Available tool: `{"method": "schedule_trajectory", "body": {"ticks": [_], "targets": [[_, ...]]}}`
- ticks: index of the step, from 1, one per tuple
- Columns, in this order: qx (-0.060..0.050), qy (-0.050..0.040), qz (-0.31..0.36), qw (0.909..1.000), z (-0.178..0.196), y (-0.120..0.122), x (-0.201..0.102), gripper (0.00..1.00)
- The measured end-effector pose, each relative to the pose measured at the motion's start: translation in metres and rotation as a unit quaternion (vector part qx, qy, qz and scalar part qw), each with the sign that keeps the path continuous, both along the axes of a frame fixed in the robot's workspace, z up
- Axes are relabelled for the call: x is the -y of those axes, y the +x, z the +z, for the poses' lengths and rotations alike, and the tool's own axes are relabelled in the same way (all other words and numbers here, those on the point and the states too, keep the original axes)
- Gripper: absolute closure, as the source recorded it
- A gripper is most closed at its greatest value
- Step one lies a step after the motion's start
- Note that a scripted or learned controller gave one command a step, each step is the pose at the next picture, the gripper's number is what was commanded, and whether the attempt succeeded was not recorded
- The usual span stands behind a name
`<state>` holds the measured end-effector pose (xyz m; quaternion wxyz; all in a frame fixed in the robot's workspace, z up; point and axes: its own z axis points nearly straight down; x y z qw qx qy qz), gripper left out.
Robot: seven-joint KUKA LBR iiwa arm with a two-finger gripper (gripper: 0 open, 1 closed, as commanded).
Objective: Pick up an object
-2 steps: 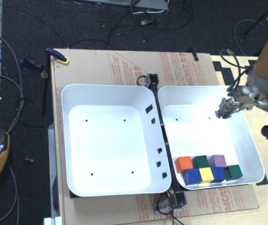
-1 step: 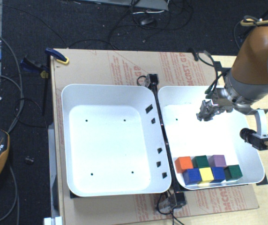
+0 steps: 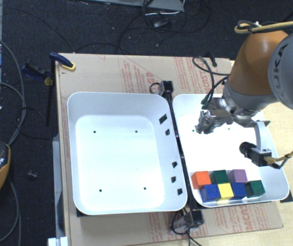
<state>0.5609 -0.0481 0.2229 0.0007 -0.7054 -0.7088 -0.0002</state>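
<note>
End effector (image 3: 206,125) poised over bare floor of right-hand bin (image 3: 187,137), fingers pointing down; whether spread or closed, impossible to tell at this angle, nothing seen between them. Seven small blocks packed along the near wall, well apart from end effector and toward the camera: orange block (image 3: 202,178), dark green block (image 3: 220,177) and purple block (image 3: 237,176) in the nearer-to-tool row, two blue blocks (image 3: 210,192), a yellow block (image 3: 224,190) and a green block (image 3: 255,188) behind them against the rim. Left-hand bin (image 3: 80,137) beyond the divider, on the counter (image 3: 110,70). Best bet judged: travel toward the orange block at the cluster's corner, one side free, fingers aligned across its open faces, straight descent, avoiding the touching neighbours.
</note>
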Motion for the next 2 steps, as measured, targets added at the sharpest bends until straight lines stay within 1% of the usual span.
{"method": "schedule_trajectory", "body": {"ticks": [1, 2], "targets": [[0.000, 0.0000, 0.000, 1.0000, -0.001, -0.014, -0.052, 1.00], [0.000, -0.0001, 0.000, 1.0000, -0.010, -0.019, -0.106, 1.00]]}}
